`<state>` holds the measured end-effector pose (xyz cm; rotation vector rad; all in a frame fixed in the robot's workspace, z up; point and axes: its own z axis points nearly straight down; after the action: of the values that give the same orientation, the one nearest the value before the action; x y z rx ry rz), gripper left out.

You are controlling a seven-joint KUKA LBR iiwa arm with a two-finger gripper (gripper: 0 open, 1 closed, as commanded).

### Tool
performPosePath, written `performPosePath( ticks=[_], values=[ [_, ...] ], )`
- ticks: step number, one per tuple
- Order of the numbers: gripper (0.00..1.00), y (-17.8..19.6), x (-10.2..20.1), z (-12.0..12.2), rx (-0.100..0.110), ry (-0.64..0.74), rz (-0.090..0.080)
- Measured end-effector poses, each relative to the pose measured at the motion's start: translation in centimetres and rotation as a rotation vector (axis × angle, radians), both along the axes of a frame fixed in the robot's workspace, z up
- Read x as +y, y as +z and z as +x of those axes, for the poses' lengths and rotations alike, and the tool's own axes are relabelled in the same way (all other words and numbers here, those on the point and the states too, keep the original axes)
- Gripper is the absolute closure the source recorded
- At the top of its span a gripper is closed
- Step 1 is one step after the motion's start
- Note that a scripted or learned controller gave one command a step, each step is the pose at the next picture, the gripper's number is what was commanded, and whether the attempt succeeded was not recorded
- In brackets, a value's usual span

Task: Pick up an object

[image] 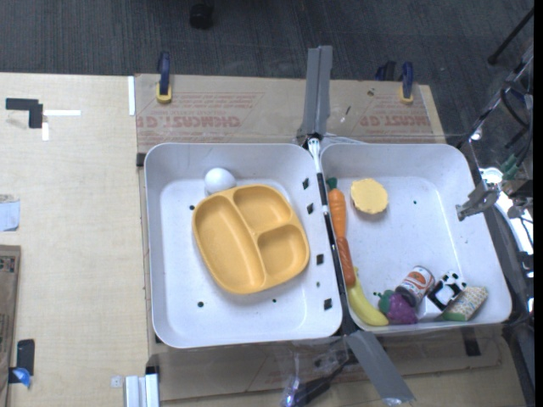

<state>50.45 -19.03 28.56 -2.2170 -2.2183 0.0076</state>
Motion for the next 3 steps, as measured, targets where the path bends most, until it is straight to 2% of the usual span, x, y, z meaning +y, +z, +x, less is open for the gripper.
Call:
performPosePath(
  ticks=[1, 2, 3],
  values=[
    [0.0, -13.2, 0.9, 5.6, -0.002, 0.308, 0.003],
    [0.0, -16.0, -2.7, -2.7, -0.003, 0.311, 0.003],
    [0.0, -19.7, 4.3, -2.7, -0.003, 0.349, 0.003]
  ],
)
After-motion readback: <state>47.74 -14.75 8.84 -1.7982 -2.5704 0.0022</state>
